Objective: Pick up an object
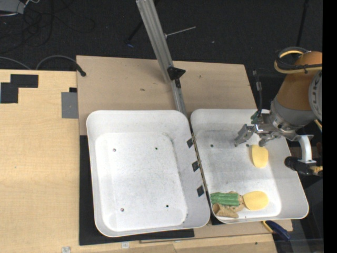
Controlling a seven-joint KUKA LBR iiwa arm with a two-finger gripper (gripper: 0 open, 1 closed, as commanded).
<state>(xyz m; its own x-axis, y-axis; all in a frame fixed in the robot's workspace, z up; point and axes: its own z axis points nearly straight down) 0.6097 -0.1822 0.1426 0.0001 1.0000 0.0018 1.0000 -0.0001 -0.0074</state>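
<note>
Nearest the camera, along the front wall of the right bin (295, 207), sit 3 objects in a tight cluster: a green toy (225, 198), a tan piece (227, 211) just under and touching it, and a round yellow object (256, 200) just to the right of both.

2 white bins rest side by side on the surface (126, 83), which is light brown board. Left bin (95, 167): bare floor with a few dark dots. A row of small black clips (195, 165) runs along the seam where the 2 bins meet.

Arm (297, 96) enters from the right, orange band above the wrist, grey body. Tool (254, 136) is low over the rear half of the right bin. Its metal fingers (243, 136) appear spread apart, with nothing seen between them.

A yellow oval object (259, 156) lies on the bin floor just beside the tool, toward the camera. Cannot tell whether a fingertip touches it; it is not clamped.

A slanted aluminium bar (158, 41) rises from the rear of the bins toward the top of the view. Pale wooden tabletop (37, 157) at left carries dark square patches (68, 103).
</note>
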